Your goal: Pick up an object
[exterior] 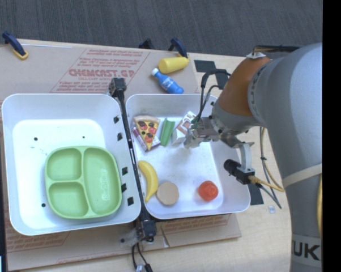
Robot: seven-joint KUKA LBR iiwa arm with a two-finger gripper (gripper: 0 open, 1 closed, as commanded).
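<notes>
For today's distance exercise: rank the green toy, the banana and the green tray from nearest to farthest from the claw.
1. green toy, just left of the claw.
2. banana, at the right bin's left wall.
3. green tray, in the left bin.

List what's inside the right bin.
Right bin: pizza slice, green piece, banana, tan round, tomato. The gripper covers part of the floor beneath it.

Dark grey carpeted floor (74, 7) lay beyond the far edge. The bench (272, 220) had a pale wood top, largely covered by a brown cardboard sheet (57, 67) printed with red lettering. Blue clamps (15, 44) held the sheet's far edge. Lighting was even.
</notes>
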